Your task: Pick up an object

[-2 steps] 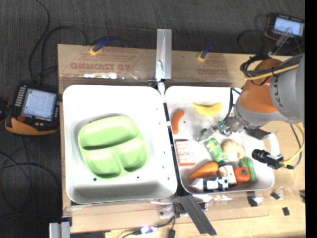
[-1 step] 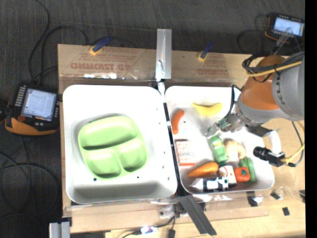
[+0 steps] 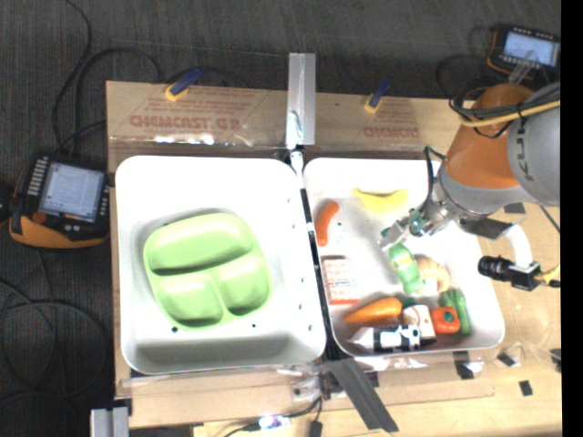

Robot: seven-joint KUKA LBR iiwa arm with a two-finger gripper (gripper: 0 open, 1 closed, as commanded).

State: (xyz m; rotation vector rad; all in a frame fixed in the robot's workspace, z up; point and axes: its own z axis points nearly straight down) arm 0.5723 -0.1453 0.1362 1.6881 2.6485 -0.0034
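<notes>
Green bottle (image 3: 402,269) — we are taking this as the likely target, since the gripper (image 3: 398,233) is hanging just above its upper end, in the right bin (image 3: 364,178). Nothing is sitting between the fingers, so we are judging this as the approach step, grasp not yet made. We cannot tell how wide the jaws are standing; they are too small and blurred against the white.

Going by size: the left bin (image 3: 132,244) is holding a green compartment tray (image 3: 207,267), well apart from the action. The right bin is carrying the clutter: an orange carrot (image 3: 372,312) lying near the front, a red-and-white packet (image 3: 338,279) by the inner wall, a yellow banana (image 3: 381,198) near the back, a small red-orange sausage shape (image 3: 324,220) near the divider, and a black-and-white piece (image 3: 399,338) at the front edge.

The bottle is lying flat, its long axis running roughly back-to-front, tilted slightly right toward the near end; which end is the cap we cannot tell. A pale round item (image 3: 431,268) is touching its right side.

Next move, as we are reading it: descending straight, fingers straddling the bottle across its short width, keeping clear of the pale neighbour.
</notes>
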